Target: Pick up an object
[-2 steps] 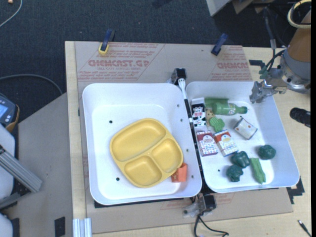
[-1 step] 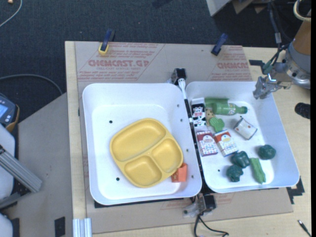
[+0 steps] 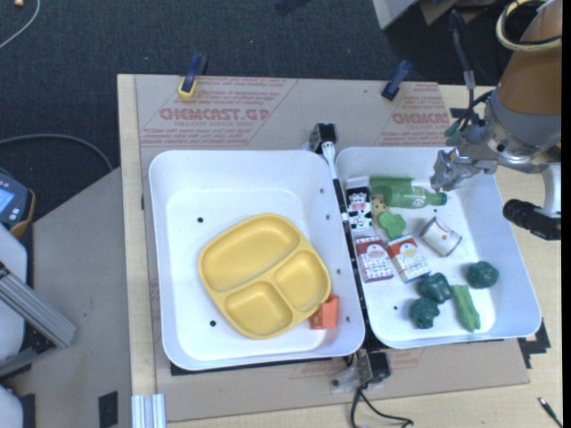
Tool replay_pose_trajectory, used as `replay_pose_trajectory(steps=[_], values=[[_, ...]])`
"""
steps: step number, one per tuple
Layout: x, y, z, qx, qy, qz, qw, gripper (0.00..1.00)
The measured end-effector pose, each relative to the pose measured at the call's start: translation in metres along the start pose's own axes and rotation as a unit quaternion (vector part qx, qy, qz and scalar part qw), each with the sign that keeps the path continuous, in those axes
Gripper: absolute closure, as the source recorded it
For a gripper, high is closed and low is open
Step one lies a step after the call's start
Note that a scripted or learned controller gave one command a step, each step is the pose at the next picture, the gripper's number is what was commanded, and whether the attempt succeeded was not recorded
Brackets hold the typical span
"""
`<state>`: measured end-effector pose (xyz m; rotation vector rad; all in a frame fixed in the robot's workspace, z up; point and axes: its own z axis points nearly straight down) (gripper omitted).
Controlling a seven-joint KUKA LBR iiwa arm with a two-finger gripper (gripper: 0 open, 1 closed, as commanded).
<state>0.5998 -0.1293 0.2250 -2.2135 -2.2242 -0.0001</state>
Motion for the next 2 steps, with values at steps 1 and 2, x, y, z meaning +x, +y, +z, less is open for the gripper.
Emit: replay_pose_trajectory(steps=[1,2], values=[[0.050,-0.032,0.008,0.001,0.000,0.000,1.0000,1.00],[0.096,-0.057,0.000,0.001,0.000,0.000,1.0000,1.00]])
